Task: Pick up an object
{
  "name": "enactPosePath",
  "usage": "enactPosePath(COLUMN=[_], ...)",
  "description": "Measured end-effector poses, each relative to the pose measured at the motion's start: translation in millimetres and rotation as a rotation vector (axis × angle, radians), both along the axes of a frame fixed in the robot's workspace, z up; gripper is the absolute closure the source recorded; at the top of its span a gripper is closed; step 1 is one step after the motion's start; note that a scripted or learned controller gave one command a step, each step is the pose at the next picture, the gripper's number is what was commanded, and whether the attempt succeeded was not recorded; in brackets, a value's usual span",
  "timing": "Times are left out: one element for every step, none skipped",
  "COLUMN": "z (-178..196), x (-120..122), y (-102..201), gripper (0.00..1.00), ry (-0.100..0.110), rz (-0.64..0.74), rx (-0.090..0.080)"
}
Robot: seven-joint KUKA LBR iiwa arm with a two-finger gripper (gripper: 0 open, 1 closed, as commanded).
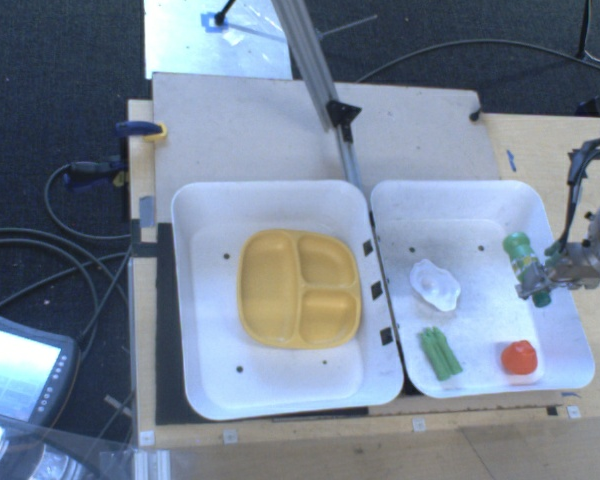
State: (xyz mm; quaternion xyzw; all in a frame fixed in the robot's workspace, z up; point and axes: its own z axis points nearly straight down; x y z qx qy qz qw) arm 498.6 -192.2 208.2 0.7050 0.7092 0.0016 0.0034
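Note:
A green bottle [520,251] lies in the right bin [460,203] near its right wall, its length running toward the front right. My gripper [537,285] reaches in from the right edge and sits directly over the bottle's lower end, hiding part of it. A bit of green shows just below the gripper. A small white crumpled object [435,284] lies in the middle of the same bin. A green bean-like bundle [440,353] rests near the front, and a red tomato-like object [520,358] sits at the front right corner.
The left bin [205,268] holds a yellow divided plate [300,288] at its centre. A grey pole [315,63] slants down from the top to the divider between the bins. Cables and a handheld pendant [15,368] lie on the floor at the left.

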Motion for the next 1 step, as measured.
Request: enactPosePath(z=[54.1], x=[2.3], y=[-0.6], gripper=[1.00], ry=[-0.001], rz=[0.001], rx=[-0.001])
